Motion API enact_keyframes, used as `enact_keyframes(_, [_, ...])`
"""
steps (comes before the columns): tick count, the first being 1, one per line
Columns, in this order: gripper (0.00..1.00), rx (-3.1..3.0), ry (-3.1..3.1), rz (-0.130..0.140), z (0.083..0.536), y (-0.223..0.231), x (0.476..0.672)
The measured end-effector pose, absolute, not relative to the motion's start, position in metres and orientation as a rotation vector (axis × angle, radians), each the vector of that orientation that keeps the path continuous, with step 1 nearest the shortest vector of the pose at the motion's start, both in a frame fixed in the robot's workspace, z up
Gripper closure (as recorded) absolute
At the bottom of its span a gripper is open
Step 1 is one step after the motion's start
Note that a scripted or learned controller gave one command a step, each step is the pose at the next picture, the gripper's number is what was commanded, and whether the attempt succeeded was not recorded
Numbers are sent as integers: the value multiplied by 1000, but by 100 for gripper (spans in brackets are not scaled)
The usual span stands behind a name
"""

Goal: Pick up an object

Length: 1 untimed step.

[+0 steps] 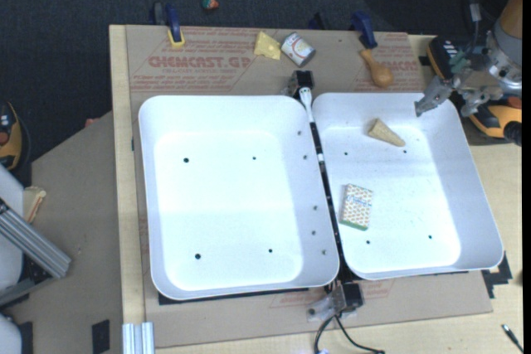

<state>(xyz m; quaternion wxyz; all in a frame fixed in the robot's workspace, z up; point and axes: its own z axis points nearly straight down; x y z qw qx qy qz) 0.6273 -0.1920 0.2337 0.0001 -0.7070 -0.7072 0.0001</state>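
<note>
Two objects lie in the right bin [465,203]: a tan wedge [386,132] near its far side and a small flat box with a green-and-white pattern [358,206] near its left wall. My gripper [453,101] hovers over the far right corner of this bin, to the right of the wedge and apart from it. Its fingers [431,99] are spread open with nothing between them. The left bin [166,178] sits beside it.
On the cardboard behind the bins lie a yellow wedge [267,46], a small white-and-grey box [297,49] and a brown wooden piece [378,71]. Blue clamps [173,22] hold the board's far edge. A black clip [303,84] joins the bins at the back.
</note>
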Motion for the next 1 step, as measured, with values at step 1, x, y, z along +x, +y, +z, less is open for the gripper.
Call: enact_keyframes(1, [0, -2212, -2221, 4, 126, -156, 654])
